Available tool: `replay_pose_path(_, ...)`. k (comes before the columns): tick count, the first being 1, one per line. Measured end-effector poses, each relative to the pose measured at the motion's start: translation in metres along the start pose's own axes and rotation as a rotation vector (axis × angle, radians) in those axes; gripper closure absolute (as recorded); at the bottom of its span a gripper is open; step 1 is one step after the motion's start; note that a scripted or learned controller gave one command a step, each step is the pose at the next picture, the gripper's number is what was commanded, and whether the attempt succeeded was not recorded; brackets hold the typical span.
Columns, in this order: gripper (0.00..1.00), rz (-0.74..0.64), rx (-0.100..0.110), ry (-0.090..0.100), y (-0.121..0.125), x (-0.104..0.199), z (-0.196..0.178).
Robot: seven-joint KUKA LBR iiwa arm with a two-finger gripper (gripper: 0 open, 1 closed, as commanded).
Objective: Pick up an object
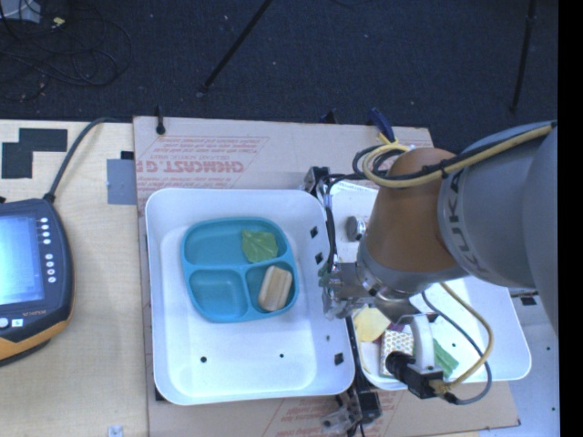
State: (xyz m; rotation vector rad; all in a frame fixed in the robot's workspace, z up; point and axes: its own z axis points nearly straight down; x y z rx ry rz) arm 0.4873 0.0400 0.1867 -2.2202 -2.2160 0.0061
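The grey KUKA arm with its orange wrist band (410, 212) reaches in from three o'clock and hangs over the right shallow white plastic bin (510, 358), its bulk covering most of that bin's upper half. The two-finger gripper (351, 294) sits below the wrist at the bin's nine o'clock edge, near the divide between the two bins, but whether it is open, closed or holding anything I cannot tell (cables and the wrist housing crowd it). Just beneath it, toward five o'clock, lie a pale yellow rounded object (369, 324), a small red-and-white checked piece (396, 342) touching it, and a green flat item (446, 358) further toward three o'clock. The left shallow white plastic bin (237, 371) holds a blue plastic three-compartment tray (214, 289); a light green crumpled piece (260, 244) rests in the tray's upper right compartment, and a tan bread-like oval block (275, 288) lies tilted in the lower right compartment. At nine o'clock on the bench sits a black and orange teach pendant (27, 271).
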Motion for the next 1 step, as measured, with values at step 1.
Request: replay_pose_path(1, 0.0, -0.001, -0.001, 0.0, 0.0, 0.0009, -0.0001)
